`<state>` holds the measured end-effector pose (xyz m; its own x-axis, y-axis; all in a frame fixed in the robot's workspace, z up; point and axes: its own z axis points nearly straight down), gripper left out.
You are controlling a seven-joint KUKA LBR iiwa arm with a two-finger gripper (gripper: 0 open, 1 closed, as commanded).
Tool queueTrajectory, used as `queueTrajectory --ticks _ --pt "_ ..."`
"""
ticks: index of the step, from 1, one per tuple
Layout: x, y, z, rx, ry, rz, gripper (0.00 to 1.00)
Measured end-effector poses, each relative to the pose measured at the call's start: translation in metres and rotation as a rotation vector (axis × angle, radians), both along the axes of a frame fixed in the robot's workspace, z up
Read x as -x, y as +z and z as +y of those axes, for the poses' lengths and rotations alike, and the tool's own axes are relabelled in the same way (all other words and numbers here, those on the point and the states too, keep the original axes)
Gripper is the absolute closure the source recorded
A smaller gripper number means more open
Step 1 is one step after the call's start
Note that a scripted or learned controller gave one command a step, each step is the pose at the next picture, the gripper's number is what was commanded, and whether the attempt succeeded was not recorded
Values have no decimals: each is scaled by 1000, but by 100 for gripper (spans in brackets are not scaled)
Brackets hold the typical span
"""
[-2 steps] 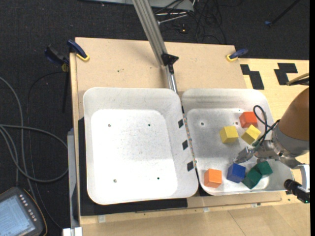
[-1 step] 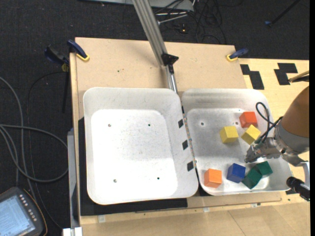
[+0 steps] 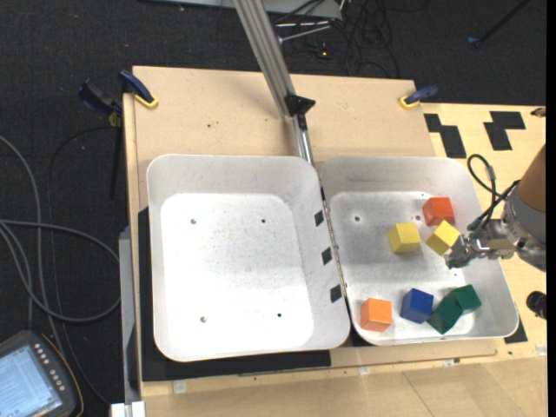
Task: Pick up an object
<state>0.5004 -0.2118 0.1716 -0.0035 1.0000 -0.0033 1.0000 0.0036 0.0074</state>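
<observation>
The right bin (image 3: 365, 200) holds several small blocks. A red-orange block (image 3: 439, 208) lies at the back right, with a yellow block (image 3: 404, 237) to its left. A second yellow block (image 3: 442, 236) sits tilted, right against the tip of my gripper (image 3: 458, 254), which comes in low from the right edge of the bin. Whether that block is touched or held is not clear. Along the front lie an orange block (image 3: 375, 313), a blue block (image 3: 417, 305) and two green blocks (image 3: 455, 307) pressed together.
The left bin (image 3: 165, 233) stands beside the right one, with black clips along the shared rim (image 3: 323, 233). A metal pole (image 3: 265, 42) slants in from the back. Cables (image 3: 482, 176) loop by the wrist.
</observation>
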Motion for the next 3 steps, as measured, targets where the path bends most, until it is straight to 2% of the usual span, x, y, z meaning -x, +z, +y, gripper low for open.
queueTrajectory --ticks 1,3 --pt "-2 53 0 0 0 0 100" --pt "-4 74 103 -5 5 5 100"
